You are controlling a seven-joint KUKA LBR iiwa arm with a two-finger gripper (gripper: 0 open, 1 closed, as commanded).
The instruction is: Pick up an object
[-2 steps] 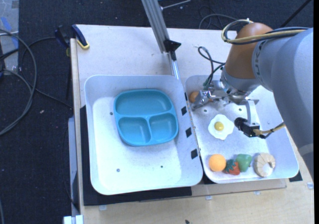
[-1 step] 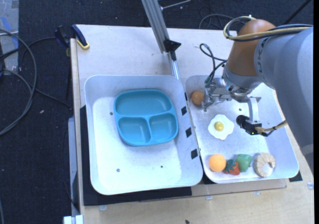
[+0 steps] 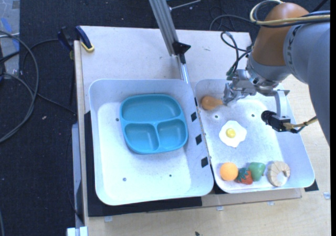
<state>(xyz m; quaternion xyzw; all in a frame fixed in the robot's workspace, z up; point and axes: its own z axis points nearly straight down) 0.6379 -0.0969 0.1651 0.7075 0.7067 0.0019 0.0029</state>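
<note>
Where the bench [image 3: 131, 46] carries its two shallow white bins side by side, the grey arm [image 3: 294, 35] (orange band above the wrist) reaches in from the right and ends over the far part of the right bin [image 3: 294, 146]. The left bin [image 3: 105, 177] holds one item, a blue divided tray [image 3: 154, 123] with three compartments, lying flat toward the far half of that bin and well apart from everything in the right bin.

The gripper [image 3: 229, 98] hangs low over the far left corner of the right bin, its tips pointing down and left. Just beside those tips, on their left, lies a brown bread roll [image 3: 210, 103]; whether the tips touch it cannot be told, and nothing is seen between the fingers. The fingers are too small and too dark against the wrist to judge their spacing, so I cannot tell their state.

Remaining contents of the right bin, in descending size:
- A fried egg [image 3: 232, 134], white with a yellow yolk, flat on the bin floor near the middle, apart from the roll and nearer than it.
- A pale round sliced piece [image 3: 278, 173] at the near right corner.
- An orange ball [image 3: 229, 171] at the near edge, leftmost of a row.
- A green piece [image 3: 256, 169] between the ball and the pale slice.
- A small red piece [image 3: 244, 176], touching the green one on its left side.

A slanted metal rail [image 3: 163, 12] crosses the far side of the bench above the gap between the bins.
</note>
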